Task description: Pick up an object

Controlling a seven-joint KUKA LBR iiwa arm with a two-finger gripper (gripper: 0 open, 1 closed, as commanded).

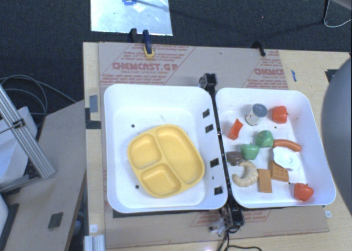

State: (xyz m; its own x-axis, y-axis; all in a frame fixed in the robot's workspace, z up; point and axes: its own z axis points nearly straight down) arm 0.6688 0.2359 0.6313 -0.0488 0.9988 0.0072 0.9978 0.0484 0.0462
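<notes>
From above, we see toy food in the right bin — a green pepper, a red tomato. Nothing is picked yet. We cannot tell the pincer's state. Next, we think it must reach down over one toy.
</notes>
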